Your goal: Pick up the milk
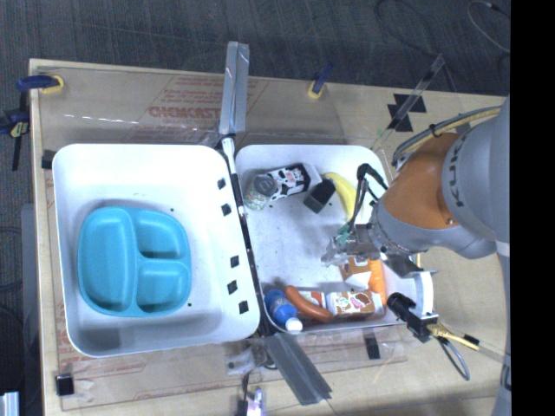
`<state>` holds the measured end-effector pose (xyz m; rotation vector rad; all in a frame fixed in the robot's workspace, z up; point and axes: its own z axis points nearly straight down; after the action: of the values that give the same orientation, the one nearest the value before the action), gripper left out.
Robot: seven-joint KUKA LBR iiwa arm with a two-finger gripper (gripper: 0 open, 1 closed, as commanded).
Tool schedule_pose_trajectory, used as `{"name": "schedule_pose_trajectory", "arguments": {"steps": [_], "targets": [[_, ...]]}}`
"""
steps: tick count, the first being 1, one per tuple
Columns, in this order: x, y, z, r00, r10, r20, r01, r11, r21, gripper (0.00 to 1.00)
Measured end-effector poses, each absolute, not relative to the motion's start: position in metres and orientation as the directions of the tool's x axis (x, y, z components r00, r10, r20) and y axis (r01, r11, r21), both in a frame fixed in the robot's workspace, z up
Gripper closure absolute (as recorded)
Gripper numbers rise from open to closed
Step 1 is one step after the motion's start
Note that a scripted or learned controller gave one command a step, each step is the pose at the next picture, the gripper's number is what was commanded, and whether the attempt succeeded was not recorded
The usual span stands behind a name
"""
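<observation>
Your gripper (347,251) hovers over the right bin (286,232); its grip cannot be told.
One milk carton (284,180) lies near the far edge; one blue tray (134,261) sits in the left bin (69,172).

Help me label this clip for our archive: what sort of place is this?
Probably a robotics lab's pick-and-place test bench, not a kitchen. Two white bins sit side by side on a board, an industrial arm reaches in, and toy-like food, a banana and a cow-patterned bottle, lies loose in one bin.
</observation>
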<state>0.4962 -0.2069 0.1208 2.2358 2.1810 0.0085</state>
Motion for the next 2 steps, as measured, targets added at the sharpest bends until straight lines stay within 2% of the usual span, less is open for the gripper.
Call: {"name": "schedule_pose_trajectory", "arguments": {"steps": [1,2], "targets": [[0.4963,-0.2065,0.13,0.02,1.0,-0.009,1.0,-0.02,0.014,1.0],[0.4963,-0.2065,0.13,0.019,1.0,-0.009,1.0,-0.019,0.014,0.0]]}}
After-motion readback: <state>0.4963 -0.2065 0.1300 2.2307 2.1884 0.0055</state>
